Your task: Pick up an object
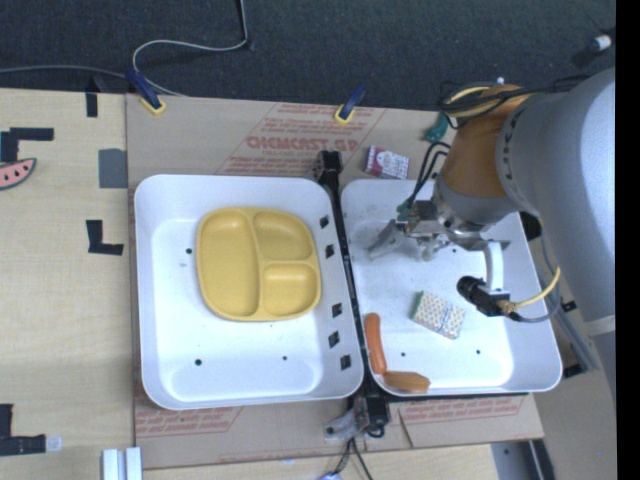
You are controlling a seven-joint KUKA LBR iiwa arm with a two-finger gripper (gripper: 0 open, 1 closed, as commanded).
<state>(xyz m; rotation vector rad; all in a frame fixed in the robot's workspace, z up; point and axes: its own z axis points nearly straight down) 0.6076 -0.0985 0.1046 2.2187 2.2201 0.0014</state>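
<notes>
Nearest the camera, at the 6 o'clock rim of the right bin, lie an orange sausage-shaped piece and a stubby orange piece, close together. Toward 2 o'clock from them, on the bin floor, rests a patterned square sponge, tilted. At 12 o'clock from the sponge, the tool hangs low over the bin's upper left floor with its fingers spread apart and nothing between them. The grey arm enters from 3 o'clock. The left bin holds a yellow divided plate. A small packet lies on the desk beyond the right bin.
</notes>
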